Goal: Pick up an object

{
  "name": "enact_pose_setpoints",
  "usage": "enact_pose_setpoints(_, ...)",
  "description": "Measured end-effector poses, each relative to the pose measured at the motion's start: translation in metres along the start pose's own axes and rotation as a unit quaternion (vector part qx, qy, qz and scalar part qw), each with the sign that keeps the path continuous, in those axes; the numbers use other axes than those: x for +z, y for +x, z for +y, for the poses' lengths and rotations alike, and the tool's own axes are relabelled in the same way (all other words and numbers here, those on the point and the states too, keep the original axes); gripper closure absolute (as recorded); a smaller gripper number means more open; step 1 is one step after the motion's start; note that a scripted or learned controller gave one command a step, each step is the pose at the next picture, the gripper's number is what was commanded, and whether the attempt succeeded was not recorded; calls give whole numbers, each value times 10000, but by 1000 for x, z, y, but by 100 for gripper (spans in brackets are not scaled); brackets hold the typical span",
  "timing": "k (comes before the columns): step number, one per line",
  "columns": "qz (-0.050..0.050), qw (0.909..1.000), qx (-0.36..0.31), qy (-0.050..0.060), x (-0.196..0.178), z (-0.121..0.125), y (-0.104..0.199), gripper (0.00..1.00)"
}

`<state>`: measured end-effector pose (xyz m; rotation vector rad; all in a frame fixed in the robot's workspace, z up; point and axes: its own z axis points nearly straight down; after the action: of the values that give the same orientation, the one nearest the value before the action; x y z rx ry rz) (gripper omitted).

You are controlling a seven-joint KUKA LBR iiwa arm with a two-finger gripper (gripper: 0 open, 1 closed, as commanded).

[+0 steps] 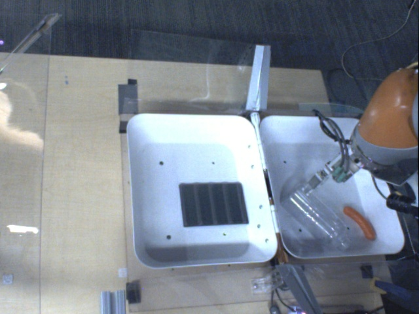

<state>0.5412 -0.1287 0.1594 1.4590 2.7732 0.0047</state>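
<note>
An orange sausage-shaped object [360,222] lies in the right bin [288,142], near its front right corner. A dark ribbed rectangular block [213,204] rests flat in the middle of the left bin [150,149]. My gripper [319,213] hangs low over the right bin's floor. It looks pale and see-through, and sits just left of the orange object without touching it. The grey arm with its orange band [393,110] reaches in from the right above it.
A raised rim [265,182] divides the two bins. A metal bracket [258,77] stands behind that divide. Cables [330,131] loop near the wrist. Wooden bench top [65,175] spreads to the left of the bins.
</note>
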Motion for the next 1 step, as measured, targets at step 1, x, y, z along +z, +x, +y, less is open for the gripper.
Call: enact_pose_setpoints(1,-130,9987,-472,-119,22,15,8,0)
